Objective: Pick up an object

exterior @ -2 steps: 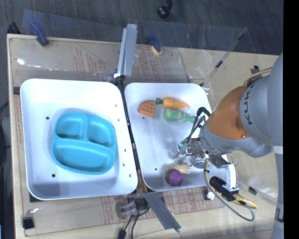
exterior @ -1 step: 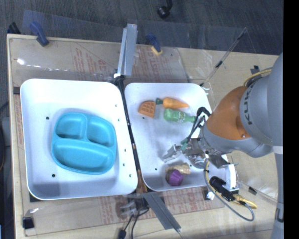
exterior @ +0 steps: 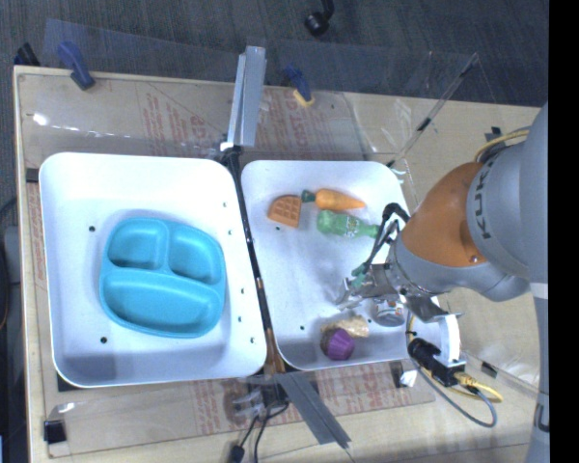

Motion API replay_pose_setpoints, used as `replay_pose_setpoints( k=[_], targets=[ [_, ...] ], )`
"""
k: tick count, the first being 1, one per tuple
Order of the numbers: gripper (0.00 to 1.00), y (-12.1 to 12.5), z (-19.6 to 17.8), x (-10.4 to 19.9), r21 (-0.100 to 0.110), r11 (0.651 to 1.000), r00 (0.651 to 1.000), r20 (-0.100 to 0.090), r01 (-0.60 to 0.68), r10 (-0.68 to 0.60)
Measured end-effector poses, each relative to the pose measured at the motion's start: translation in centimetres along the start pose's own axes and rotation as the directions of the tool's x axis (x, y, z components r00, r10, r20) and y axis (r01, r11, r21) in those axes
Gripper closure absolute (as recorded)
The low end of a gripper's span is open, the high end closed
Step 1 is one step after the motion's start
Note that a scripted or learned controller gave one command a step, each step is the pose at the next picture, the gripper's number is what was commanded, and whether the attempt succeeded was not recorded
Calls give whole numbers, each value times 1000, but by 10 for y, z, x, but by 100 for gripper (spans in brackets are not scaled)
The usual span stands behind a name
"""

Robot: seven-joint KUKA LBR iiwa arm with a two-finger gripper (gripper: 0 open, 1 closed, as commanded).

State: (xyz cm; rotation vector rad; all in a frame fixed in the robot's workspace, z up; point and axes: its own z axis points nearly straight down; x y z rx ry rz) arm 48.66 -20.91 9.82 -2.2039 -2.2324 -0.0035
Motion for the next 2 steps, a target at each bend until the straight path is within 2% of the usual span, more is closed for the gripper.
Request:
replay_pose_setpoints(
  k=[1, 2],
  targets=[
    [100, -8, -184, -1, -1, 1000, 1000, 6, -4, 4],
    [100, -10, -55, 0, 6, 1000, 1000, 2, -5, 5]
  ],
)
